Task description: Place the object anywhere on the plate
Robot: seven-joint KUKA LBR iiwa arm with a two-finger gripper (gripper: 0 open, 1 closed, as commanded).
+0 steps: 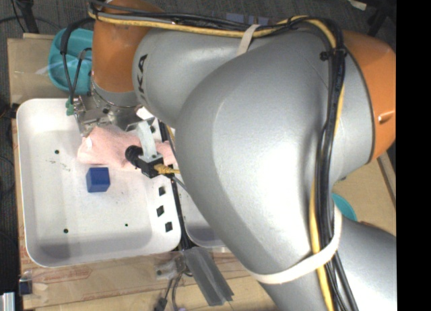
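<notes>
We count one blue cube (98, 180), a small solid block with flat matte faces and crisp edges, lying on the floor of the left bin (40, 235), a little left of the bin's middle. It sits flat on one face and is turned slightly against the bin's walls; being a cube, it has no long axis we can name. Just above it and to the right lies one pink plate (111, 148), pale, thin and soft-looking, with an uneven edge, partly hidden under the arm; the cube is near it but apart from it, not on it. The jaws (91, 122) hang at the plate's upper left edge, a cluster of grey metal parts, and we cannot tell whether they are apart or together. There are two shallow white bins of smooth plastic with rounded corners; of the right bin (202, 239) we see a short stretch of rim under the arm. One arm (256, 134), smooth grey with an orange band, carries black and yellow cables. Behind the left bin stands one teal rounded thing (64, 57). The counter (20, 50) is pale wood.
</notes>
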